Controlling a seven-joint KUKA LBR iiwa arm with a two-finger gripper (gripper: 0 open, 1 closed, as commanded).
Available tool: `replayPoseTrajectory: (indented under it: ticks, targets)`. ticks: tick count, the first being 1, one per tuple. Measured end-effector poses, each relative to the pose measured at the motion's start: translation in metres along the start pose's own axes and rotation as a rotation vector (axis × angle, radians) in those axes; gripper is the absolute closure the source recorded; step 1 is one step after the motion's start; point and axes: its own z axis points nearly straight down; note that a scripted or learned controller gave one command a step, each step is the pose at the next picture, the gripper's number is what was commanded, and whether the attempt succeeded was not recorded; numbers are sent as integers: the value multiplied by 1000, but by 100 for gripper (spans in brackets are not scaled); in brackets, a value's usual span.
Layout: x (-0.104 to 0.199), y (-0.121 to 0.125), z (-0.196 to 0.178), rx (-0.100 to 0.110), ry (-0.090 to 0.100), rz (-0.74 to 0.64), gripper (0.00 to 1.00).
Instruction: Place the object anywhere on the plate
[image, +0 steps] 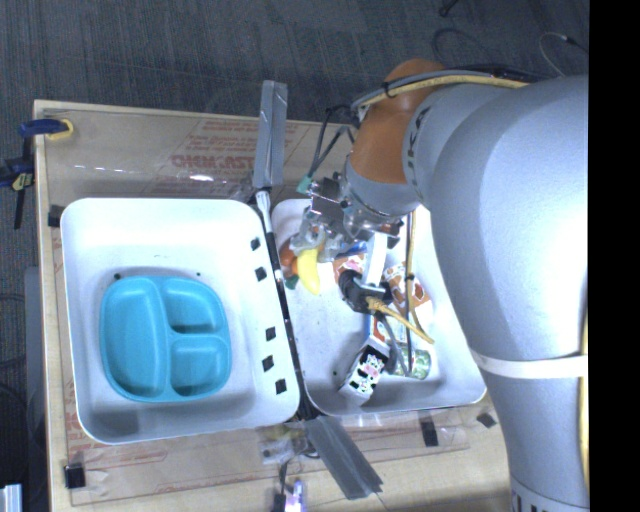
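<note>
camera view | my gripper (327, 240) hangs right of the blue plate (165, 335), grip state I cannot tell | yellow banana toy (310, 275) beside me, right of plate | probably light, smooth, curved: I'd pinch mid-body

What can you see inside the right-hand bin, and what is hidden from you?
In the right-hand bin: a yellow item beside an orange one, a black-and-white carton and a green can. The arm covers the bin's right part, so anything there is hidden.
</note>
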Motion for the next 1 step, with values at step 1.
replayPoseTrajectory:
  ticks: [1]
  targets:
    - [75,-44,1,-4,-1,-101,100]
